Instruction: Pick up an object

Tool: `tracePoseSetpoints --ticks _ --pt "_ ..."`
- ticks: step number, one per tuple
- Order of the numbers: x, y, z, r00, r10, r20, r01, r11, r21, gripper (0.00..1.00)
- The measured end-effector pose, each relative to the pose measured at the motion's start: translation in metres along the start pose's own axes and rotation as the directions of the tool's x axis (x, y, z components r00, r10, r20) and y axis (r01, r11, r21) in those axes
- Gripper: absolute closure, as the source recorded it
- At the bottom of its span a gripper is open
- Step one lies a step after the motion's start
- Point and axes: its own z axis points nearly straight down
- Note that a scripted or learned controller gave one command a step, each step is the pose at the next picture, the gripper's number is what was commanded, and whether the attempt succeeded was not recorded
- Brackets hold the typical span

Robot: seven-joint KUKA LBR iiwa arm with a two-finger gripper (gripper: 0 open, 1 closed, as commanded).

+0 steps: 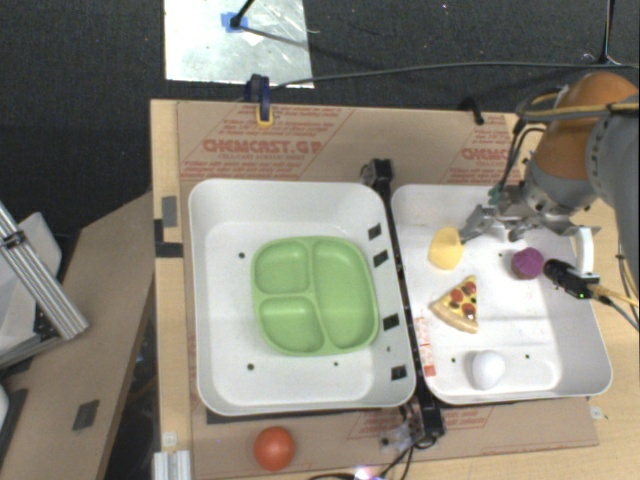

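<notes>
Grey arm with its orange band reaches into the right bin (590, 363) from the far right corner. Gripper (497, 218) sits low over the bin's back area, just behind a yellow toy piece (445, 248). Whether the fingers are spread or closed cannot be told; the metal parts blur together at this angle. Nothing visibly sits between them.

Step in hand, as judged: approach, pre-grasp. No object lifted yet.

Right bin contents: yellow piece nearest the gripper; purple ball (528, 263) just right of it, close under the wrist; toy pizza slice (458, 305) mid-bin; white egg-like ball (487, 369) near the front edge. All lie apart from one another.

Left bin (215, 218): one green divided plate (314, 294), three compartments, nothing in them.

Orange ball (274, 447) lies outside both bins on the counter (175, 128), front left.

Next move, likely: shift slightly toward the yellow piece, centre over it, descend and close. Risk: rounded toy may slip sideways; the purple ball is near enough to be nudged.
</notes>
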Motion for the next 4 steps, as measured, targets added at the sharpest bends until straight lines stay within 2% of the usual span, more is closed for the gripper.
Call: tracePoseSetpoints --ticks 1,3,4 --pt "0.0 0.002 -0.014 1.0 -0.002 0.001 0.002 1.0 -0.006 1.0" --pt "-0.001 0.001 -0.134 1.0 0.0 0.002 0.0 1.0 -0.008 1.0" --pt "0.044 -0.011 -0.142 1.0 -0.003 -0.001 0.003 1.0 -0.002 1.0"
